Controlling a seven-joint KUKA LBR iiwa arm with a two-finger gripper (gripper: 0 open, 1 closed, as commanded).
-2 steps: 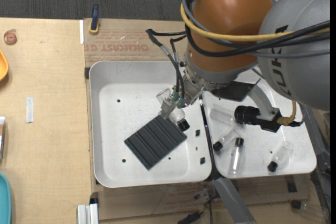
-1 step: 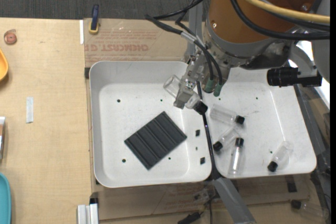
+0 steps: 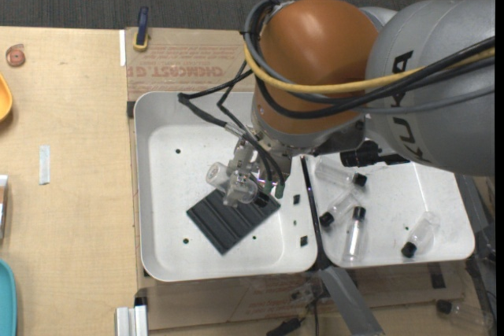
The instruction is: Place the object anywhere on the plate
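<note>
Reaching in from the right, the grey arm's tool (image 3: pixel 240 185) hangs over the black ribbed plate (image 3: pixel 228 223) in the left bin (image 3: pixel 157 169), a clear vial (image 3: pixel 219 175) at its tip, grip state impossible to tell.

Arm (image 3: pixel 378 83) hiding both bins' far walls, claw (image 3: pixel 240 186) grip too blurred to tell
</note>
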